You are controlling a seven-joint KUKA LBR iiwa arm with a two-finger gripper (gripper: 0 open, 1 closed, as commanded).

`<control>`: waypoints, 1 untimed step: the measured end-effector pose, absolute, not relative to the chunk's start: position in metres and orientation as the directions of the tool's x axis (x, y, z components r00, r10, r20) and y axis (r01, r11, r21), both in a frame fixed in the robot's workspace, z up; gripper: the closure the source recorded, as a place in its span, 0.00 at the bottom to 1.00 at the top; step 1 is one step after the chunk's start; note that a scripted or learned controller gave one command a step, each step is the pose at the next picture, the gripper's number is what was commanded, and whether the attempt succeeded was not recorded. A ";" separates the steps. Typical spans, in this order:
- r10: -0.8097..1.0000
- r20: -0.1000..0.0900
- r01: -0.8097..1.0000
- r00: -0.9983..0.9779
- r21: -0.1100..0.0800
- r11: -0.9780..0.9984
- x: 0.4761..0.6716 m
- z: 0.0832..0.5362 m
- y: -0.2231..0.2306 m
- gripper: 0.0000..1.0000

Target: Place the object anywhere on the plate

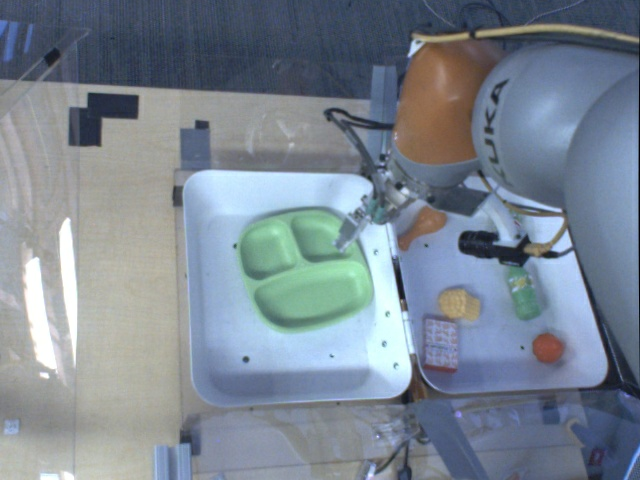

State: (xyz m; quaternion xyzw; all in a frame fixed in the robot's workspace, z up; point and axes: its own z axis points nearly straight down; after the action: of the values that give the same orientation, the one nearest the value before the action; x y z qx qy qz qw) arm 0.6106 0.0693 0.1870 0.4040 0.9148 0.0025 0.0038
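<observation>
A green divided plate (304, 271) lies in the left white bin (215, 348). My gripper (352, 231) hangs over the plate's upper right compartment, close to its rim, and I see no object in it. An orange piece (421, 224) lies just right of the gripper at the top left of the right bin (585, 368), partly hidden by the wrist.
The right bin also holds a yellow round item (459, 304), a red and white packet (441, 343), a green bottle (522, 293) and a small orange ball (547, 347). The big grey arm with its orange band (440, 108) covers that bin's upper part.
</observation>
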 end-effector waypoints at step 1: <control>0.739 -0.009 0.738 -0.674 0.016 0.674 0.613 0.200 0.070 1.00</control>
State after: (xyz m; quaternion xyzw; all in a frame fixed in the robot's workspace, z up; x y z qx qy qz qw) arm 0.6129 0.0701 0.1998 0.4036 0.9149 0.0053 0.0075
